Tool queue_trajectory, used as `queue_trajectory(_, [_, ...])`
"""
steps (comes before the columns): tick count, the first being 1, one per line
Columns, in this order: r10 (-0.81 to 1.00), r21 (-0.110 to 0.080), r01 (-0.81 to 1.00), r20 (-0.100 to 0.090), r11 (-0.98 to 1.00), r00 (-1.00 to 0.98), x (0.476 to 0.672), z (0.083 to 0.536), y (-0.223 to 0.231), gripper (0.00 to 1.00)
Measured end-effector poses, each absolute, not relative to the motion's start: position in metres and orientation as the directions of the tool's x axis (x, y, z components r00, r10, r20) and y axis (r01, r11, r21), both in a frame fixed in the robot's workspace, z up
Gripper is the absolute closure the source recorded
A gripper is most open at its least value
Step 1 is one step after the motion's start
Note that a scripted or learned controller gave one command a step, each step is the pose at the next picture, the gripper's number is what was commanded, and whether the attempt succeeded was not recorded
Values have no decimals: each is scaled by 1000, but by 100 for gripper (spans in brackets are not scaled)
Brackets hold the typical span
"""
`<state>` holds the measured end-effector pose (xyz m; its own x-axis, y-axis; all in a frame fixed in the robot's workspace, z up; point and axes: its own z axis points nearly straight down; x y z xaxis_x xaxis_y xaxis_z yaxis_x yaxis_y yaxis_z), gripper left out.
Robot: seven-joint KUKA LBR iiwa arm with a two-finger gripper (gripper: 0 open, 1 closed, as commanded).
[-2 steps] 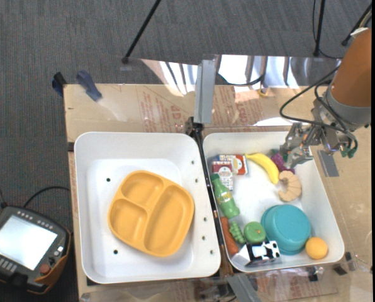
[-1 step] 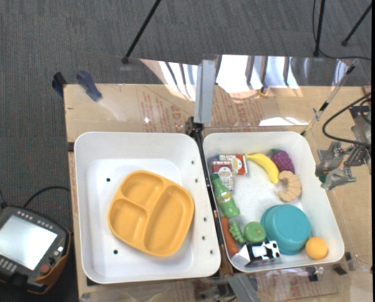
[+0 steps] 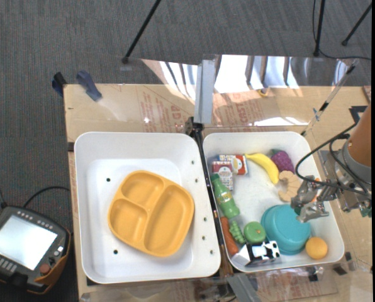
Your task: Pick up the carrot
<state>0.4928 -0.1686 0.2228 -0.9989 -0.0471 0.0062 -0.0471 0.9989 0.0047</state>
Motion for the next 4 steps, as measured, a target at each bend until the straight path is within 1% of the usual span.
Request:
queue_trajectory(1, [-190, -3, -190, -7, 982, -982, 497, 314, -213, 100])
queue_trajectory(2, [-223, 8, -223, 7, 975, -975, 484, 225, -178, 100])
queue_trajectory(3, [-298, -4, -298, -7, 954, -954, 488, 303, -213, 100])
queue_trajectory(4, [-314, 8, -314, 4, 949, -949, 484, 230, -153, 100])
